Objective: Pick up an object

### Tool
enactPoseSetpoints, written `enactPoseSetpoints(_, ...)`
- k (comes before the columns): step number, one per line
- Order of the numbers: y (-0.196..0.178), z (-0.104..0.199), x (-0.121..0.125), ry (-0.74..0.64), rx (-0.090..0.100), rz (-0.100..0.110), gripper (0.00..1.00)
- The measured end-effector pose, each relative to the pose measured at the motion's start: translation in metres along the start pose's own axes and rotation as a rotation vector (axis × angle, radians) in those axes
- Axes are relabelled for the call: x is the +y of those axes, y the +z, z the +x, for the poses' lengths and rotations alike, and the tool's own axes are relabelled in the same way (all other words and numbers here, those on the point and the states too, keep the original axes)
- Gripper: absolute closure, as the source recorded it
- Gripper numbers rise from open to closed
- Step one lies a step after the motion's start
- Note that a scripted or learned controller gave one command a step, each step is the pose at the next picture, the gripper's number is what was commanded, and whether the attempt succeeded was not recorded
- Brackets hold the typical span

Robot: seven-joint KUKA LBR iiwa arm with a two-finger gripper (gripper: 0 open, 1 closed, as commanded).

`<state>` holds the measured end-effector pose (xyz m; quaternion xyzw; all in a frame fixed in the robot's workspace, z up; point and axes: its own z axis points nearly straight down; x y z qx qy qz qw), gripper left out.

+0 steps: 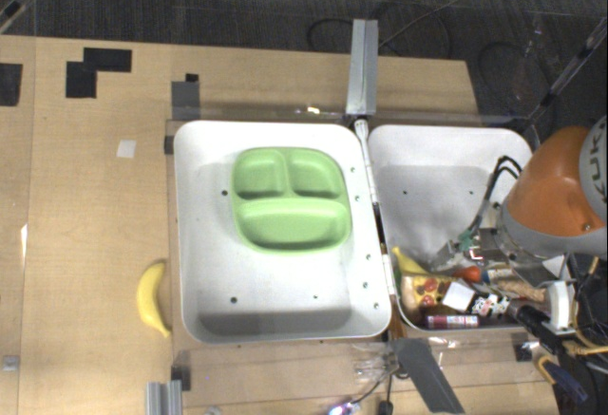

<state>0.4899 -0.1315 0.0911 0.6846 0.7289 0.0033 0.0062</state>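
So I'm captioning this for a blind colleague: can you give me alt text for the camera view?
A grey and orange robot arm reaches from the right into the right white bin, its tool low over a pile of small packaged items at the bin's near edge. The left white bin holds a green divided tray, and a banana lies on the bench beside it.

Green tray (289,198) matt plastic; white bins (204,214) smooth plastic; bench (85,214) pale wood-grain.
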Motion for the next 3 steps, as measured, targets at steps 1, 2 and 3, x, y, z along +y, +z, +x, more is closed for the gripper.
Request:
enactPoseSetpoints(1,-0.011,0.002,0.003,-0.003,0.002,-0.006,1.0)
enactPoseSetpoints(2,-0.066,0.026,0.0,-0.498,0.006,0.007,1.0)
enactPoseSetpoints(3,0.0,-0.014,0.0,-0.276,0.007,0.002,1.0)
